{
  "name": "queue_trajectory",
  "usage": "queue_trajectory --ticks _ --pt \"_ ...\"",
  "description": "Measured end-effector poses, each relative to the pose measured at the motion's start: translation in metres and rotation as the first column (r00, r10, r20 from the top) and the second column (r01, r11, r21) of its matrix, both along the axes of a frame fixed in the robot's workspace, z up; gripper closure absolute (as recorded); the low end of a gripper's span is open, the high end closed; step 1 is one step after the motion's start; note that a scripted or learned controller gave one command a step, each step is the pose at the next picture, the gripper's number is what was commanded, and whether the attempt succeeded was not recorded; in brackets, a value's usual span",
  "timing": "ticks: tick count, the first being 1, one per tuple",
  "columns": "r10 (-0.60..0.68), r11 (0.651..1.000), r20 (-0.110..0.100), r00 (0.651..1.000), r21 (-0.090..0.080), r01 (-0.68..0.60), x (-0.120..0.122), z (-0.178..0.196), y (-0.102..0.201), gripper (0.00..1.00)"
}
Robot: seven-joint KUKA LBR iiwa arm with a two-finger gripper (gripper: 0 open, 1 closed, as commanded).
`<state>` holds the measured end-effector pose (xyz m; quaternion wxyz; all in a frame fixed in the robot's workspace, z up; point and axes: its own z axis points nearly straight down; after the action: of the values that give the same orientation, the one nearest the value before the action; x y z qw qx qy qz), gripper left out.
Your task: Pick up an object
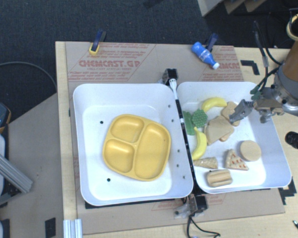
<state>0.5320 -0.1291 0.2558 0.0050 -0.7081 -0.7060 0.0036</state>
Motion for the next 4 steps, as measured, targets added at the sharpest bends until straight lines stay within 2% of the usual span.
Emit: queue_trajectory --ticks 1,2,3,4 --pt "0.003 1.000 0.013 1.000 -0.002 -0.003 0.002 0.006 0.000 0.00" --pt "0.003 1.000 0.004 1.000 0.001 -0.003 0.008 -0.054 0.005 0.00" --pt "0.002 1.000 0.004 1.000 0.000 -0.002 0.001 -0.106 -0.003 0.00" --pt "0.003 1.000 0.005 1.000 0.001 -0.003 -0.002 -0.151 0.005 0.00"
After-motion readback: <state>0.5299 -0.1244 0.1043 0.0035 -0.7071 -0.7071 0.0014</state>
